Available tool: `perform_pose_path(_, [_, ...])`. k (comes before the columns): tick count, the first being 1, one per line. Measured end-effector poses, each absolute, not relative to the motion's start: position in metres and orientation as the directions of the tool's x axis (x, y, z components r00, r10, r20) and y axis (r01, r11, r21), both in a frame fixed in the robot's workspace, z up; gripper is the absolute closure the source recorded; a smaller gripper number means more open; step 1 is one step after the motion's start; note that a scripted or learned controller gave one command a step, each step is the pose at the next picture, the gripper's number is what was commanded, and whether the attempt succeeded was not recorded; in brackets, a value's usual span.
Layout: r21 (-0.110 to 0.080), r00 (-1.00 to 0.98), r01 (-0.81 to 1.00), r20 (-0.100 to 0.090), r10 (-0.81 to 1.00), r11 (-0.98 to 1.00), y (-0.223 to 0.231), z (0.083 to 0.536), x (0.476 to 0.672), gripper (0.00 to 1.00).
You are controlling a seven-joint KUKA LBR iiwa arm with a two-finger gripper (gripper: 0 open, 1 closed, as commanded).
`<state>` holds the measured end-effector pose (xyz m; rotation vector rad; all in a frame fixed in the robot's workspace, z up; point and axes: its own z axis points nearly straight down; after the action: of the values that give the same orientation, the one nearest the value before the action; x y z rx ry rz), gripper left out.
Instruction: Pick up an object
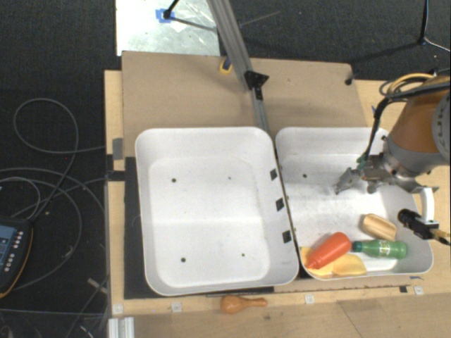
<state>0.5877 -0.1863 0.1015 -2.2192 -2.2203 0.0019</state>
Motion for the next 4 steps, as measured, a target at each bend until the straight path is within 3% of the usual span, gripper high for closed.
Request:
perform_pose_path(1, [0.004,0.001,1.0,-0.001,1.0,-0.001,-0.187,0.116,0.589,1.0])
perform_pose_path(4, [0.008,-0.006,1.0,-0.003,1.0,0.006,-0.196,0.278,0.585,1.0])
